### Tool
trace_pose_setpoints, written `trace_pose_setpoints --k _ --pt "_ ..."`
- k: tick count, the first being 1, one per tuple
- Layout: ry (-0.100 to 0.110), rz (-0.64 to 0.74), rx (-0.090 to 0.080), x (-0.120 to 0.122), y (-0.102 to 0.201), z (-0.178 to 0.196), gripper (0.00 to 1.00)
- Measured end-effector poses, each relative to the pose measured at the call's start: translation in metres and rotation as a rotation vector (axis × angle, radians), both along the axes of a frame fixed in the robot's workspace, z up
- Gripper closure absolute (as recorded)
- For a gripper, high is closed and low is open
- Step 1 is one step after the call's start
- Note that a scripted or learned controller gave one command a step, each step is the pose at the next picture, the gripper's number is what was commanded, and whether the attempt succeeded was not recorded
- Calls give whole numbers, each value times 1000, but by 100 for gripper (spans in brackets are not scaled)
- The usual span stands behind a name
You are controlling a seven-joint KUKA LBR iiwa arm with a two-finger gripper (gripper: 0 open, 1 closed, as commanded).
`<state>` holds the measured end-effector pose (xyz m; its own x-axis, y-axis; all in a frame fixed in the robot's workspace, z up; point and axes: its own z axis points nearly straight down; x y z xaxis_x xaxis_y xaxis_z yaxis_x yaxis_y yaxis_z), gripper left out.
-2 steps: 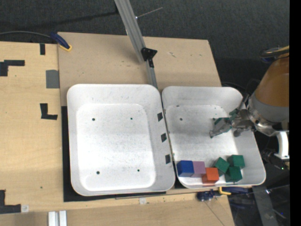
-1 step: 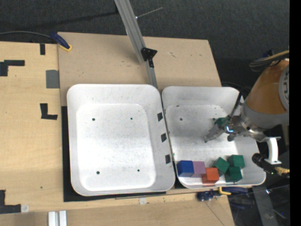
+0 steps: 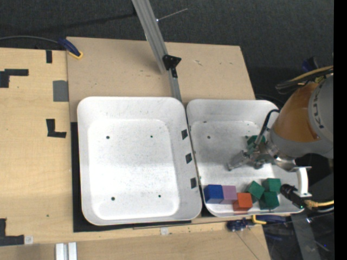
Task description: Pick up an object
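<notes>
Over the right bin (image 3: 227, 112), the grey arm (image 3: 303, 118) with its orange band reaches in from the right, and the jaws (image 3: 241, 160) sit low above the bin floor near its middle; whether they are wide or narrow cannot be told, as the fingers blur into the speckled white. A small green piece (image 3: 252, 141) shows just beside the wrist, partly hidden by it. Along the bin's near wall lie the blocks: a blue cube (image 3: 214, 193), a lilac cube (image 3: 229, 193) touching it, an orange cube (image 3: 243, 201), and three green cubes (image 3: 267, 193) clustered at the right corner. The left bin (image 3: 130, 161) sits alongside on the bench (image 3: 108, 64). A metal rail (image 3: 152, 26) slants across the bench's far side.
</notes>
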<state>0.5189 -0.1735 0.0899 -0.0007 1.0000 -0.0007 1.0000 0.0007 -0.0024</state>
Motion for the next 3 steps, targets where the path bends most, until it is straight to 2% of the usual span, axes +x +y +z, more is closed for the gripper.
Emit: trace_pose_setpoints --k 1,3 --pt "1 1 3 0 1 11 100" --pt "-6 0 -1 3 -14 117 100"
